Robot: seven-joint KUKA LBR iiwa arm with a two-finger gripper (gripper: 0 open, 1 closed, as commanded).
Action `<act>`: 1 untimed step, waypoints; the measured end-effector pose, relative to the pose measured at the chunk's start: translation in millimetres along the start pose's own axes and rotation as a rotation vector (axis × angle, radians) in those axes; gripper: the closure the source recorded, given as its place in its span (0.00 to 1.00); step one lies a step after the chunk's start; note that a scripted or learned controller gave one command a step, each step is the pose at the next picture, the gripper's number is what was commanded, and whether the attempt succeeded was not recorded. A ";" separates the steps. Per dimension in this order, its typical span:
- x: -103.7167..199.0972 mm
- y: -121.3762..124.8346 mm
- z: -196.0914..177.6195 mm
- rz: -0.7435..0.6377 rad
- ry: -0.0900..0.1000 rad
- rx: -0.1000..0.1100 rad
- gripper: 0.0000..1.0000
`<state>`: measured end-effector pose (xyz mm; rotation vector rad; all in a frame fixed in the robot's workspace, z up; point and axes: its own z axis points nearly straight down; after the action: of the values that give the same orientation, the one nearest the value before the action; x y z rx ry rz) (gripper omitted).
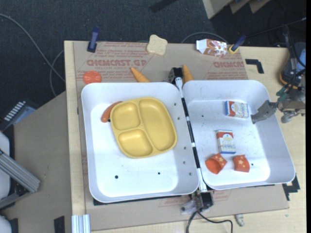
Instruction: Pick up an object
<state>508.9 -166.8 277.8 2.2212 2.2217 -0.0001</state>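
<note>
**Ana:** White bins, two of them side by side on the bench. Why does the gripper [260,113] hang at the right bin [274,144] and not the left one?

**Ben:** Because the small graspable things sit there. A blue-and-white carton [236,108] lies near the far wall, just beside the gripper. An orange-and-white box [225,142] sits mid-bin, and two red-orange pieces [216,163] [241,163] rest near the front wall, apart from each other.

**Ana:** And the left bin [97,149]?

**Ben:** It holds a yellow divided plate [143,127], broad and flat, with an orange sausage-shaped toy [108,111] tucked against its far-left rim. Harder picks, I judge.

**Ana:** Is anything held?

**Ben:** Nothing shows between the fingers. Whether they are spread or closed I cannot tell; the tip is too small and grey against the wall.

**Ana:** Which object is likeliest?

**Ben:** The carton, being nearest. It lies close to the wall, though, so a finger could foul the bin side.
</note>
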 end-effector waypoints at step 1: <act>24.2 49.9 104.1 -0.001 0.001 0.003 0.00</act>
<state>558.8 -142.6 173.7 2.2223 2.2249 -0.0019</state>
